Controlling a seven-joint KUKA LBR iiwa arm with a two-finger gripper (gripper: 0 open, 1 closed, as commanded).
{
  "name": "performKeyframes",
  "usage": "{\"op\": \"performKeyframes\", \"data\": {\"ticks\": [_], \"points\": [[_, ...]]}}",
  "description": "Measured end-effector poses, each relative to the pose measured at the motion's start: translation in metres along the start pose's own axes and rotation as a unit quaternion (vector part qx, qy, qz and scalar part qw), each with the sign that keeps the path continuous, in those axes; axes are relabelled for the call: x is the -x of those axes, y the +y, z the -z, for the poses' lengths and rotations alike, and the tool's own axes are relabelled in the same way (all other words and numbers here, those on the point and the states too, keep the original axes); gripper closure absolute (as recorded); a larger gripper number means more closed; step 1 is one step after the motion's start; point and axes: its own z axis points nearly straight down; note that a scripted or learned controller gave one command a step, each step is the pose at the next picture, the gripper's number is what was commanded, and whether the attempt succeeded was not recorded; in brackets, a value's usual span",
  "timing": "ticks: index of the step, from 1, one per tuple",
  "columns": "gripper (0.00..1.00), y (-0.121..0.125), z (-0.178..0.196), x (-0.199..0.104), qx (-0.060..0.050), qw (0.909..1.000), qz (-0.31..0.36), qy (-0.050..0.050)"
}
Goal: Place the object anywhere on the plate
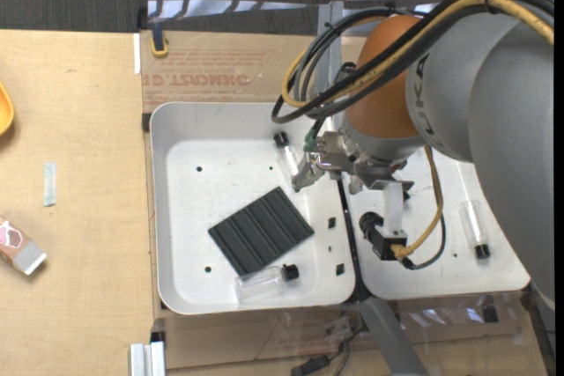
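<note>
1. The gripper (328, 167) hung low over the back of the left bin (176, 189), right by the divider. Cables and the wrist crowded it, so we could not tell whether it was released or clenched, and we saw nothing held in it.
2. The plate (262, 231), dark and ribbed, lay flat and skewed in the middle of the left bin, with nothing on it.
3. Three small clear tubes were candidates for the object. One (287, 156) lay just beside the gripper near the back wall. Another (264, 279) lay at the plate's front corner, so close it may have touched. A third (474, 229) sat well apart in the right bin (493, 277).
4. We judged the back tube the likeliest target, so the pick looked not yet done.
5. To do it well, we would close across the tube's narrow width near its middle, since a round tube may roll away.
6. We would lift it clear of the bin floor before moving toward the plate.
7. We would release low, along the ribs, so the grooves stop it rolling off.
</note>
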Motion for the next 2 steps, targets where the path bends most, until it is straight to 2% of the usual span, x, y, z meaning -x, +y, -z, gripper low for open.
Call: {"op": "performKeyframes", "data": {"ticks": [1,2], "points": [[0.00,-0.020,0.077,-0.045,0.001,0.9985,0.055,0.000],[0.00,-0.006,0.068,-0.128,0.002,0.9615,0.275,0.000]]}}
